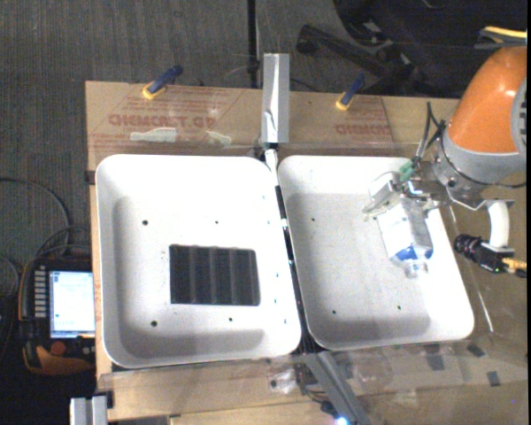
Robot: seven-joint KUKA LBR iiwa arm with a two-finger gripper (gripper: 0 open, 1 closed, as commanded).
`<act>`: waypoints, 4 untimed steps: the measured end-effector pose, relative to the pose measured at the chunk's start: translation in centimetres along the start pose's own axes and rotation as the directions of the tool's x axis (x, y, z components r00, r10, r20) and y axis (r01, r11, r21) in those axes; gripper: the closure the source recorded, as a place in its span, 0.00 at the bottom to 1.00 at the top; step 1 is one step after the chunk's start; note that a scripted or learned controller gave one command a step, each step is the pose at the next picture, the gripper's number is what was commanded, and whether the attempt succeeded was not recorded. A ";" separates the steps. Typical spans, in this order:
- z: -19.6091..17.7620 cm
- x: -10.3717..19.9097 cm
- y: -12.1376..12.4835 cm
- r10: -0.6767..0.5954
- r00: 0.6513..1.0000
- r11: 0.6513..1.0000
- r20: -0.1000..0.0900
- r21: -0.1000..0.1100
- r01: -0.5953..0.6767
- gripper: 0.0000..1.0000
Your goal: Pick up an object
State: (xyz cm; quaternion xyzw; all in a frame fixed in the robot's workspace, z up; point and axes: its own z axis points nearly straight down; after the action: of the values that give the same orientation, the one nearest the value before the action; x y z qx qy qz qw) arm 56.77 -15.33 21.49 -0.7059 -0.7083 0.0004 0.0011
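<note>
1. White, shallow left bin [124, 193] holds a dark ribbed tray [214, 274] lying flat near its front edge.
2. In the right bin [336, 237], a clear packet with blue print [407, 237] hangs below the claw [405, 193], probably lifted; I cannot tell its grip.
3. Clamps [162, 81] pin the counter's [159, 122] far edge.

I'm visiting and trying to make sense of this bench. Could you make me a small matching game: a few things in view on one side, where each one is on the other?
Things:
1. dark ribbed rectangular tray
2. clear plastic packet with a blue end
3. orange-banded grey robot arm
4. handheld control pad with a lit screen

Places:
A. in the right white bin
B. on the floor left of the bench
C. in the left white bin
D. reaching in from the view's right

Pairs: 1-C, 2-A, 3-D, 4-B
</note>
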 end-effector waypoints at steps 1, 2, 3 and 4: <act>5.1 -5.8 -0.6 -0.132 0.991 0.991 0.001 0.000 0.132 0.00; 2.4 -6.9 -3.2 -0.163 0.987 0.987 0.000 -0.001 0.163 0.00; 9.4 3.5 -4.2 -0.234 0.972 0.972 -0.001 0.000 0.234 0.00; 12.3 1.2 2.5 -0.177 0.984 0.984 0.008 -0.019 0.177 0.00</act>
State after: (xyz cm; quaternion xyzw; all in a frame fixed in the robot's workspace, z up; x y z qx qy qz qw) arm 59.26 -14.15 9.20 -0.6403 -0.7680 -0.0043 -0.0079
